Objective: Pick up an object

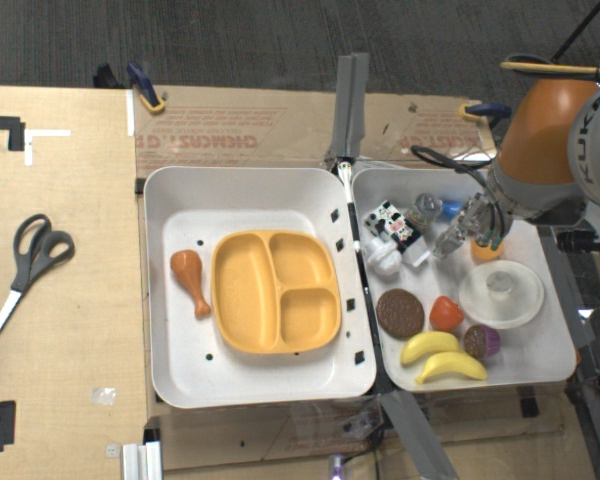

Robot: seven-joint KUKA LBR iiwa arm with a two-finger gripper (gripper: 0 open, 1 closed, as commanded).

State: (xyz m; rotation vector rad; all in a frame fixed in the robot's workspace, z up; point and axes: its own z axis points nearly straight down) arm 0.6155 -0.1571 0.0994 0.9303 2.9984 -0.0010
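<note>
Right bin (560, 363), crowded: gripper (467, 224) low at its back among a toy cow (392, 224), orange cup (487, 247) and white bowl (500, 291), jaw state cannot be told, nothing visibly held; risk: closing between neighbours, nudging them, lifting nothing.

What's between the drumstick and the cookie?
The yellow tray in the left bin, then the divider between the bins, lie between drumstick and cookie, in the camera view.
</note>
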